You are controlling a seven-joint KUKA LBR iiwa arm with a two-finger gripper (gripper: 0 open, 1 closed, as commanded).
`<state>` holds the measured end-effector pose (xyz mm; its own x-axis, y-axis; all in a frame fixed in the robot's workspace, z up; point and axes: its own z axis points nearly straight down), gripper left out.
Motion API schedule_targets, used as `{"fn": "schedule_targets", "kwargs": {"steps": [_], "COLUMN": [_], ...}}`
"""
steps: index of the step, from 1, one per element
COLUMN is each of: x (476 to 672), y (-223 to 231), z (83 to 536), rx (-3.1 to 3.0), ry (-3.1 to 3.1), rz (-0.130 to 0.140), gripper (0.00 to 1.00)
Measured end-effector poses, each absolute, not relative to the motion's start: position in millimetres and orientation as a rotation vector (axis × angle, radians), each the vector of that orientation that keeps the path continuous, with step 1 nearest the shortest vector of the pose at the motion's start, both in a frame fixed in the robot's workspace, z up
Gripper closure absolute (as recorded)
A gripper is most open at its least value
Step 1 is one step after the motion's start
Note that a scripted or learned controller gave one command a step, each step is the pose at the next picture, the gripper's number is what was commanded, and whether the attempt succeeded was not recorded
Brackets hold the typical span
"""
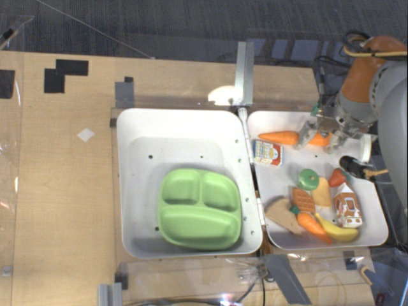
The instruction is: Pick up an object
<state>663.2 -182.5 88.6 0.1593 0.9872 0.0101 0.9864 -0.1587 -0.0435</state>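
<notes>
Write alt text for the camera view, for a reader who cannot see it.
A grey robot arm reaches from the right, its gripper low at the right bin's far edge beside an orange carrot. That bin holds toy food, including a banana. The left bin holds a green divided plate.

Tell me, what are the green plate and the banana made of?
Green plate: probably plastic; it has one even colour, a smooth, slightly shiny surface and moulded compartments with rounded edges. Banana: likely a plastic toy, not real fruit; its yellow looks flat and smooth, though it is too small to be sure.
</notes>
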Motion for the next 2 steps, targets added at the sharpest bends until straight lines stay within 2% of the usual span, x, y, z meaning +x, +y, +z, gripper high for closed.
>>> {"fn": "schedule_targets", "kwargs": {"steps": [1,2], "x": [591.9,533.0], "y": [-155.0,-134.0], "z": [91.2,92.7], "rx": [-2.391,-2.402], "ry": [-2.049,-2.045], "rz": [-0.013,-0.019], "gripper": [0.0,0.0]}}
